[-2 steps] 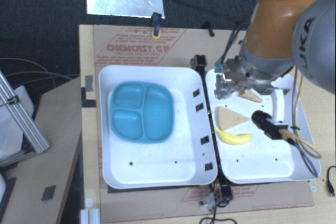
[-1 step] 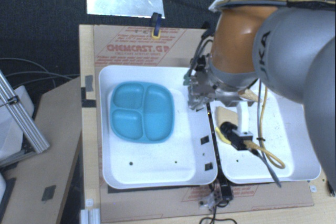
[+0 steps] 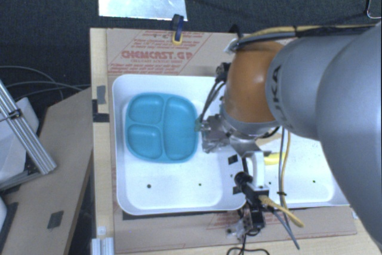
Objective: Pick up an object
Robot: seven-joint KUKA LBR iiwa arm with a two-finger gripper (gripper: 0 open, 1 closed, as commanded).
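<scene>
Where the camera view looks down on the worktop (image 3: 101,152), two shallow white bins are seen side by side. The left bin (image 3: 167,191) is shown almost in full, while the right bin (image 3: 313,182) is largely covered by the grey arm (image 3: 322,86), which is reached in from the worktop's right edge. A blue divided plate (image 3: 161,127), formed with three compartments, is laid flat in the left bin, nearer that bin's far left corner than its near edge. The orange band (image 3: 250,86) above the wrist is held over the wall shared by the two bins, and the gripper (image 3: 213,134) is seen just below it, close beside the plate's right edge. Whether the gripper is released or clenched cannot be told, since most of it is hidden under the wrist. A printed cardboard sheet (image 3: 158,48) is spread beneath the bins and is left bare along the worktop's far edge.
</scene>
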